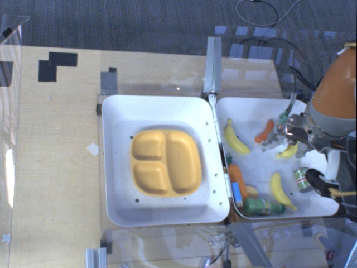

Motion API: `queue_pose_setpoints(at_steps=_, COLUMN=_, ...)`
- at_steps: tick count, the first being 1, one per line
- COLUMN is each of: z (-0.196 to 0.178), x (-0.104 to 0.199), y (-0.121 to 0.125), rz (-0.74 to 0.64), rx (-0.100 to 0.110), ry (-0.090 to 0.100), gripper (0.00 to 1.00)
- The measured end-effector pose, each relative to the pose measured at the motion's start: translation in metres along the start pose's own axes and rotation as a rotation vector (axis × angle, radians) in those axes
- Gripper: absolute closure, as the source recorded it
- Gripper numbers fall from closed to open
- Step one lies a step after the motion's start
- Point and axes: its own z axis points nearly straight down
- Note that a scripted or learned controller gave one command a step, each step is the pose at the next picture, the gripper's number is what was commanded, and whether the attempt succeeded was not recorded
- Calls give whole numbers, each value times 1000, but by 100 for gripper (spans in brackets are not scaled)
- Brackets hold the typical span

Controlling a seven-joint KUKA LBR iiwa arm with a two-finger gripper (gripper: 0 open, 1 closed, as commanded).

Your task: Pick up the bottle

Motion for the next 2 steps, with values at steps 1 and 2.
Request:
queue_pose_setpoints(at_steps=1, z=-3, x=-1, y=-10, rz=87, rx=3, ry=0, gripper=0)
queue_pose_setpoints(at_steps=2, z=35, x=76, y=-43, rz=170, rx=4, ry=0, gripper=0)
